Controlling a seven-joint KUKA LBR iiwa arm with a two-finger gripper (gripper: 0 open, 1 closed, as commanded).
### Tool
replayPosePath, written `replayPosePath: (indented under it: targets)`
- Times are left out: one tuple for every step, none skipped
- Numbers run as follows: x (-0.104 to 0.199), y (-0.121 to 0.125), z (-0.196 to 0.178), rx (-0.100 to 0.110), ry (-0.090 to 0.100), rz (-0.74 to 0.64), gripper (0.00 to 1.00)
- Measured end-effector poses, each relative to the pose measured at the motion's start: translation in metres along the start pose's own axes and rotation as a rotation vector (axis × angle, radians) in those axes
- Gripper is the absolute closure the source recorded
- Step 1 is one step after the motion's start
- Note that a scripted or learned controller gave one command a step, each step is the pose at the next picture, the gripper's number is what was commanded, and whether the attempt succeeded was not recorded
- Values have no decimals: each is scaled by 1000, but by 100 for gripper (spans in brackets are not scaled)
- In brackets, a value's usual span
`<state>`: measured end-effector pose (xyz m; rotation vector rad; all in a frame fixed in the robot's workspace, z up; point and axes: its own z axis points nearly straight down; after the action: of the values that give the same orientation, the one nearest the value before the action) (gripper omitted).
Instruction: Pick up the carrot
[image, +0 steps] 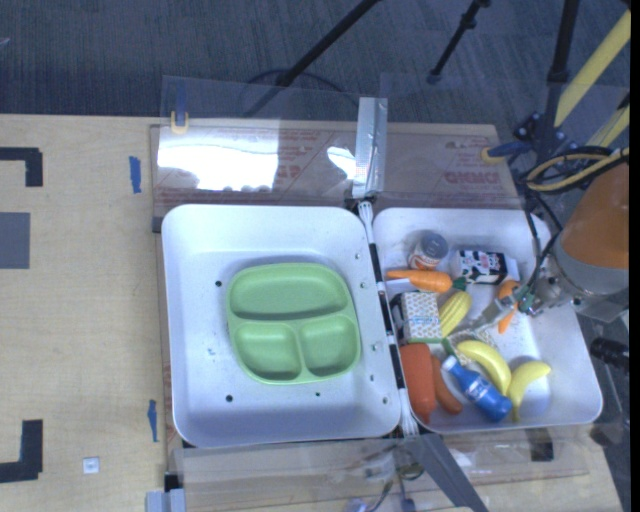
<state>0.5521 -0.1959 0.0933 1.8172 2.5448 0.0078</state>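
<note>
Camera view gave me the two white bins side by side, and I found the gripper (522, 300) low over the right bin (580, 345), near its right wall, with the grey arm and its orange band (605, 225) coming in from the right edge. From my slanted vantage the tip was a small, cluttered shape, and I could not tell how it was set or whether it touched anything. A small orange piece (505, 322) showed right beside the tip, but I could not make out what it was. The carrot (420, 279) lay on its side in the upper part of the right bin, pointing roughly left to right, well to the left of the gripper and apart from it. It sat just below a small round tin (432, 247) and left of a black-and-white carton (482, 265). Between the carrot and the gripper I saw a yellow banana (455, 310), with a second banana (488, 362) and a blue bottle (478, 390) lower down. A red sausage-like piece (419, 380) lay along the bin's left side. The left bin (190, 300) held a green divided plate (293, 322).
</note>
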Motion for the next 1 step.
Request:
replayPosePath:
  targets:
    - [15, 54, 8, 11, 6, 233, 0]
